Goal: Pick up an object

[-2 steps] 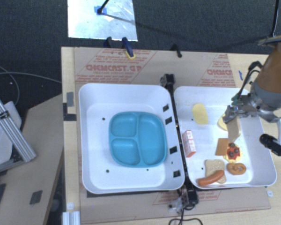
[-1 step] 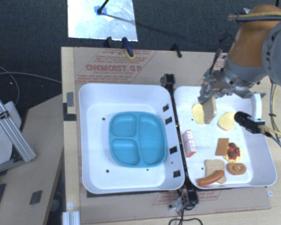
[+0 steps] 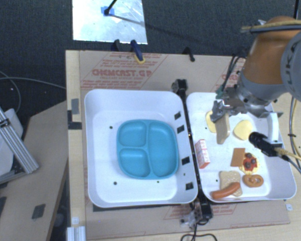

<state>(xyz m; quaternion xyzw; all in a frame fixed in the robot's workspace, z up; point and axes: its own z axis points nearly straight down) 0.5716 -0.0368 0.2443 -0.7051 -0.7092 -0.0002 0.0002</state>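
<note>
This looks like a robotics lab rather than a home. An industrial arm (image 3: 276, 54) with loose cables (image 3: 296, 149) reaches over a worktop (image 3: 140, 67) of printed cardboard held by clamps (image 3: 136, 51). Two white bins (image 3: 95, 134) carry toy food (image 3: 241, 177), an aluminium frame (image 3: 10, 139) stands alongside, and dark carpet (image 3: 30, 29) covers the floor.

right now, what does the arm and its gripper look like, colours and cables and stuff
The arm is bulky and rounded, grey metal with a broad orange band above the wrist. Below it hangs a grey metallic gripper with long, narrow fingers. A black cylindrical part with a white bracket sticks out beside the wrist. Dark cables run down along the wrist, and more trail off on the arm's outer side.
</note>
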